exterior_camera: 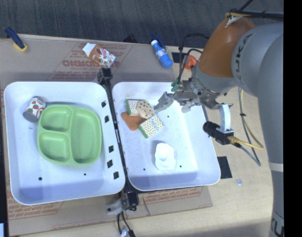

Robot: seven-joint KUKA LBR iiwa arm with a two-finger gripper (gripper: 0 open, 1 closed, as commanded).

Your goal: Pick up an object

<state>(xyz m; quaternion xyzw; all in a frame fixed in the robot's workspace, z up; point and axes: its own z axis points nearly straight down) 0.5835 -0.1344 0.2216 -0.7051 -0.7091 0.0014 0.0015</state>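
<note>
Gripper [163,101] hangs low over the right bin [200,154], its grey fingers pointing left toward a small heap of things near that bin's upper left part; from where I stand I cannot tell whether they are spread or closed, and nothing shows between them. The heap is a patterned block [139,107], an orange piece [130,121] tucked under it, and a green-dotted card [151,126] tilted against both (all three touching, close to the divider between the bins). A white lump [164,157] sits apart, lower down, near the front wall. Bare floor lies to the right of the heap and along the bin's right wall, under the arm [225,48]. The left bin [18,181] carries a green divided plate [69,134] across its middle, with a small cup [33,108] touching the plate's upper left rim. Behind the bins, on the cardboard, lie a blue bottle [162,54] and a crumpled packet [99,56].
</note>
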